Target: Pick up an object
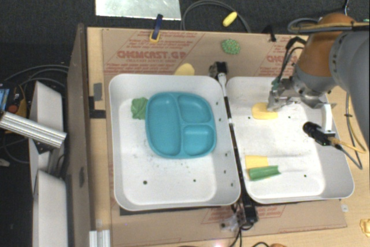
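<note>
Directly under fingers (276,96): yellow piece (265,113).

Teal tray (179,125), white bins (124,142)

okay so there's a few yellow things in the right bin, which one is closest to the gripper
The flat yellow piece near the bin's far edge, right beside the gripper. The other yellow block lies nearer the front, against a green piece.

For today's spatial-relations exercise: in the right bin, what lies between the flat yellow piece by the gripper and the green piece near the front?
In the camera view, a yellow block sits against the green piece; above it, bare bin floor reaches the flat yellow piece.
</note>
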Controlling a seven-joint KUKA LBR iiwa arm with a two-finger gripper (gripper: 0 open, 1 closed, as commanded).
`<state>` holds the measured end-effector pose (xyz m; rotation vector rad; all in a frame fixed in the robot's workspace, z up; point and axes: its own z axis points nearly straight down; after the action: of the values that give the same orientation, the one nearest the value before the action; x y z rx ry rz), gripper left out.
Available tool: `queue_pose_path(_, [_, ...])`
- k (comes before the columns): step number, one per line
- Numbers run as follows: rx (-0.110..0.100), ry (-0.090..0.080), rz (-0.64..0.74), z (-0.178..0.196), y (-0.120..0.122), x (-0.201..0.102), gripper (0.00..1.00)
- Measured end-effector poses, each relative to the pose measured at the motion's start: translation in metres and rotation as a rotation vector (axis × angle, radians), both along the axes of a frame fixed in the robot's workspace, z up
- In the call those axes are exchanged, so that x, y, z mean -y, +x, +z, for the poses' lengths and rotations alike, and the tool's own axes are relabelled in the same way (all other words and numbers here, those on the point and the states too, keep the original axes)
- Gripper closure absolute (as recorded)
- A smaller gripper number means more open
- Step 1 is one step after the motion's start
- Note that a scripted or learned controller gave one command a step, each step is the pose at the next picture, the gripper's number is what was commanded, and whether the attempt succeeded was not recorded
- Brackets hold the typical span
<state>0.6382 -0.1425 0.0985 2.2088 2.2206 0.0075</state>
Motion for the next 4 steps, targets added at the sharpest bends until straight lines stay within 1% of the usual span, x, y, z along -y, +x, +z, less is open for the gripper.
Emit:
queue_pose_path(1, [0.004, -0.005, -0.009, 0.124, -0.004, 0.07, 1.0])
queue_pose_path(2, [-0.006, 0.001, -0.003, 0.116, -0.005, 0.064, 0.0])
queue_pose_path(3, [-0.016, 0.007, 0.003, 0.005, 0.011, 0.014, 0.0])
queue_pose_path(4, [-0.008, 0.004, 0.004, -0.014, 0.01, -0.034, 0.0])
